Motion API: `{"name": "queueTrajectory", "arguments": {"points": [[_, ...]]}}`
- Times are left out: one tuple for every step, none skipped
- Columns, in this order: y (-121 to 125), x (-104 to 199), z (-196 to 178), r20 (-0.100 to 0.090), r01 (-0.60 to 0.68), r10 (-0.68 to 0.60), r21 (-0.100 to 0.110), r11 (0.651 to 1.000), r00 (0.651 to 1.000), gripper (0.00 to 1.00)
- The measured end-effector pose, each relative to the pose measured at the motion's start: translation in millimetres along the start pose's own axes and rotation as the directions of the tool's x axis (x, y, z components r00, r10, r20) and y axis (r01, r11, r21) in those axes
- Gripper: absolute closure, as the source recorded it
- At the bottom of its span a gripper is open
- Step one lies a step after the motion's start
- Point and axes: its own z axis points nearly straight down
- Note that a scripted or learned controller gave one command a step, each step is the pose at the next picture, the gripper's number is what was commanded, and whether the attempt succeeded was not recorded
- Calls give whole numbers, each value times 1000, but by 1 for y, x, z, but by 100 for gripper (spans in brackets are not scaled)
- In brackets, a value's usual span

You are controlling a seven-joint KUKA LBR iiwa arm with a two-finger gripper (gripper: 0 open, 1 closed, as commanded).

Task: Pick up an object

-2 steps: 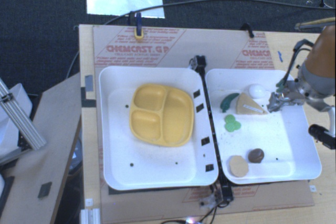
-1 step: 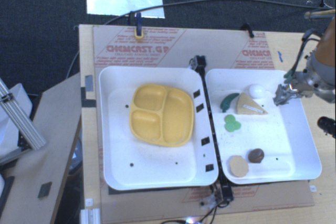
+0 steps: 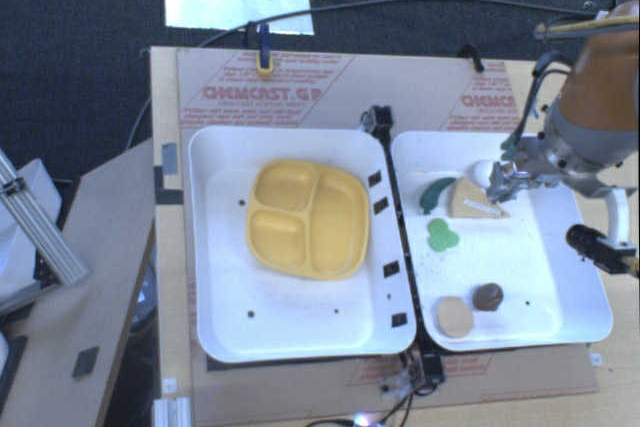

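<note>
The metal claw hangs over the right bin, touching a pale, flat cheese-like wedge whose tip points away from the claw; I cannot tell its finger state. Beside the wedge lie a curved dark green piece, a knobbly green one, a tan disc and a brown lump.

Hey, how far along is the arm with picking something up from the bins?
Done: the hand has reached the right bin, low over the pale wedge. In hand: nothing visibly held. The dark green piece, light green piece, brown piece and tan disc lie untouched. Left: gripping and lifting one. The yellow tray sits in the left bin.
</note>
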Motion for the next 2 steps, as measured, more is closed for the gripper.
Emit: {"name": "queueTrajectory", "arguments": {"points": [[-3, 55, -8, 0, 1, -1, 1, 1000, 1000, 100], [3, 106, 4, 0, -1, 1, 2, 1000, 1000, 100]]}}
